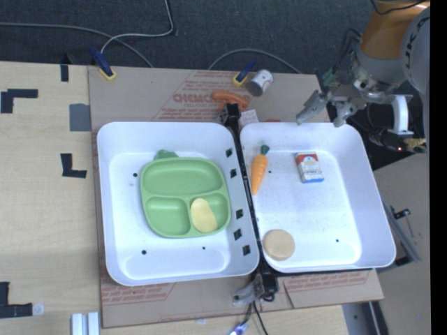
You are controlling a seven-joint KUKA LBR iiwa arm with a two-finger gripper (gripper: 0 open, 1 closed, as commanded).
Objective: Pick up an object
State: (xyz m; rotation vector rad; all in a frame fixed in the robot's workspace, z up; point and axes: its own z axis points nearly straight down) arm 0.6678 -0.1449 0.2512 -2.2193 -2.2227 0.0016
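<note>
In the right bin (363,187) lie an orange carrot (258,170) against the left wall, a small red, white and blue box (309,167) near the back, and a round tan disc (279,243) at the front left. In the left bin (119,187), a green divided plate (181,194) carries a yellow piece (203,215). My gripper (323,112) hangs above the right bin's back rim, open, its two fingers spread with nothing between them. It is behind and above the small box.
Cardboard (160,93) lies under both bins. Behind them sit an orange object (230,97), a grey cylinder (259,82) and blue and yellow clamps (102,63). A cable (140,33) runs across the dark back area. Clips join the bins along their shared wall.
</note>
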